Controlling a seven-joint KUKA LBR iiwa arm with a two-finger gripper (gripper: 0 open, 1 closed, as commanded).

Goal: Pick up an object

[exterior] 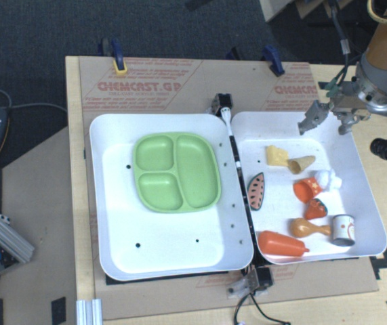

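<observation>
Presently we list, in the right bin (pixel 362 181): cheese (pixel 276 156), cone (pixel 301 162), melon slice (pixel 255 191), carrot (pixel 281 244), can (pixel 343 230). Gripper (pixel 329 118) hangs spread and bare above the bin's far edge. We judge all light, rigid, slick plastic; the carrot's mid-body suits us best.

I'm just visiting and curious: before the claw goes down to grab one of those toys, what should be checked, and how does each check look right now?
1. Claw holding nothing: ok, no toy between its fingers.
2. Claw open to grasp: ok, fingers spread.
3. Claw over the right bin: ok, at its far edge.
4. Toys in the bin: ok, carrot, watermelon slice, cheese wedge.
5. Target standing apart: cannot tell; red toys are crowded, carrot lies freer.
6. Green plate out of the way: ok, in the left bin.
</observation>
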